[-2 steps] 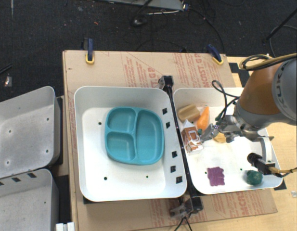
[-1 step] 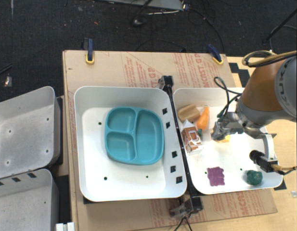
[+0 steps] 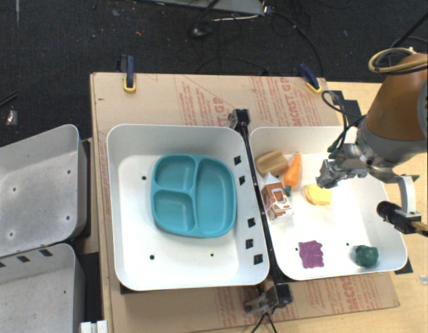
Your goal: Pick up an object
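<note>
Closest to me in the right bin (image 3: pixel 397 245) there's a purple flat piece (image 3: pixel 311 253) and a dark green lump (image 3: pixel 365 256) near the front wall. Further back I've got a small carton (image 3: pixel 277 200), a tan block (image 3: pixel 272 161) and an orange carrot-looking thing (image 3: pixel 292 171). The gripper (image 3: pixel 328 175) is just above the yellow object (image 3: pixel 319 195), can't tell how it's set. Left bin (image 3: pixel 130 255) has a teal divided plate (image 3: pixel 194 195).
</note>
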